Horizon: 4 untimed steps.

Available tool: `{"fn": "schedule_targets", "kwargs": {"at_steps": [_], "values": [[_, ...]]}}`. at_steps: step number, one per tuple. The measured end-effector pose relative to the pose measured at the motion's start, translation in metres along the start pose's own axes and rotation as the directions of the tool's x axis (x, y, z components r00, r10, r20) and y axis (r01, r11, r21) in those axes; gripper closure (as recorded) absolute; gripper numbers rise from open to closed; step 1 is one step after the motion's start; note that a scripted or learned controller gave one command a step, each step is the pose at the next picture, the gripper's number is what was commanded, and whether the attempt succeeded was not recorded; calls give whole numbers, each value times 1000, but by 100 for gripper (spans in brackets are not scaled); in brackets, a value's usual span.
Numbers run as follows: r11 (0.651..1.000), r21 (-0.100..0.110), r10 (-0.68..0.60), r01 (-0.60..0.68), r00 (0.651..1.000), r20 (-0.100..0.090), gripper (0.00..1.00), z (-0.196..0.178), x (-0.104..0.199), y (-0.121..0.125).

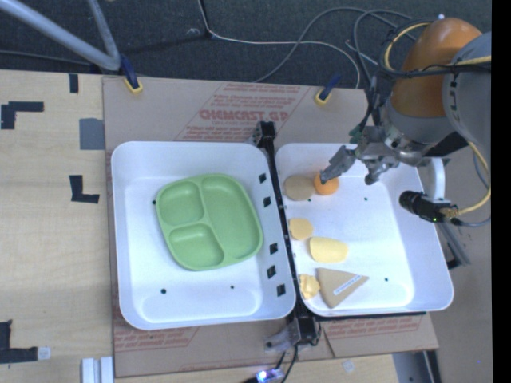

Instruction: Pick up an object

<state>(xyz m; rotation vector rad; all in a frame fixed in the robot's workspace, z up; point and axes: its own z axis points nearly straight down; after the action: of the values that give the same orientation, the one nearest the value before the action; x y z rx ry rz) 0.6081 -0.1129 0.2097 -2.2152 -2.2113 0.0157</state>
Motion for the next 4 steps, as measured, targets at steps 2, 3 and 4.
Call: {"fn": "schedule_targets", "kwargs": {"at_steps": [2, 3, 4], "values": [[1000, -10, -3, 3, 1000, 2, 0, 55, 5, 2], [1000, -11, -3, 3, 1000, 2, 0, 99, 7, 3], [1000, -14, -4, 4, 1000, 3, 0, 126, 8, 3]]}}
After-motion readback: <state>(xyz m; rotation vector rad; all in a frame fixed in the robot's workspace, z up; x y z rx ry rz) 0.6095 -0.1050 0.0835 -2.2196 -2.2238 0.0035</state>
